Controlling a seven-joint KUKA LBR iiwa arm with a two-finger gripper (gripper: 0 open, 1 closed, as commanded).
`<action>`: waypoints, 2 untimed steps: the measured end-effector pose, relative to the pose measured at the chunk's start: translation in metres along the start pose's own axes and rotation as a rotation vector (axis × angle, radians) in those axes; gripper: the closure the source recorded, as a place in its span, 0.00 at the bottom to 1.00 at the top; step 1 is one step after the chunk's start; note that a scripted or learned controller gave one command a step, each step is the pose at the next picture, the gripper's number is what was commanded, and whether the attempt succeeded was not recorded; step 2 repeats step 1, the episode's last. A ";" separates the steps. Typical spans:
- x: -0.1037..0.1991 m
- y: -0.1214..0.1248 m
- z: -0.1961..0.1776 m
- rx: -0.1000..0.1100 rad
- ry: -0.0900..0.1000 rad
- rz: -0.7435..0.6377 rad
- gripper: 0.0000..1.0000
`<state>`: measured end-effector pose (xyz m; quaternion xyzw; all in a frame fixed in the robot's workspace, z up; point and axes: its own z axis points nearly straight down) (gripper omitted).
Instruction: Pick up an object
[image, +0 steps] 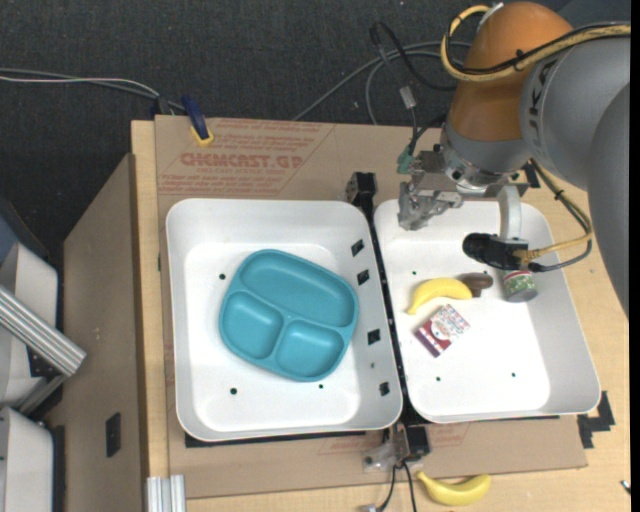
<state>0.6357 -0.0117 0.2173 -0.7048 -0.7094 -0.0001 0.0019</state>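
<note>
The right bin (560, 370) holds a yellow banana (438, 292) near its middle. A small dark brown thing (480, 283) lies at the banana's right end. A red and white packet (443, 328) lies just in front of the banana. A small green and silver can (519, 286) stands further right. My gripper (420, 212) hangs over the back left corner of this bin, behind the banana and apart from it. It is open and nothing is between its fingers.
A blue divided plate (287, 314) lies in the left bin (190, 380). A black divider with clips (372, 290) runs between the bins. A second banana (456, 488) lies outside, at the bench's front edge. The grey arm (570, 90) reaches in from the back right.
</note>
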 end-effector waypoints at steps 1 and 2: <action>0.053 -0.013 0.008 0.002 0.000 0.001 1.00; 0.053 -0.013 0.008 0.002 0.000 0.001 1.00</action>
